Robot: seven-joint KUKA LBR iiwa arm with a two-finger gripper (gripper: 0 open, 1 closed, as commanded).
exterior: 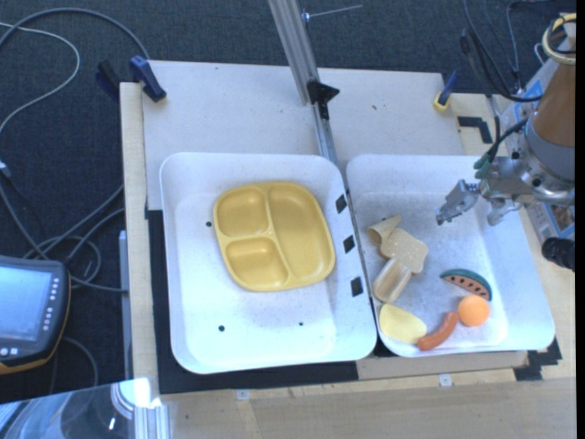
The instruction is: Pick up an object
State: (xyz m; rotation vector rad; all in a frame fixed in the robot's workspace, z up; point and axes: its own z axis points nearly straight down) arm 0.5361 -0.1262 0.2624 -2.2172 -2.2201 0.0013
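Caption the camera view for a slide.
Gripper hovers over right bin of toy food; yellow divided plate sits in left bin.

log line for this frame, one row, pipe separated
arm: over right bin | gripper: above bare floor, holding nothing | nearest: bread pieces | left bin: yellow tray

Two shallow white bins are carried by the bench [228, 108], side by side and touching at the middle. The left bin [183, 273] and right bin [521, 263] sit toward the near edge. Blue clamps [146, 76] are fixed at the bench's far corners.
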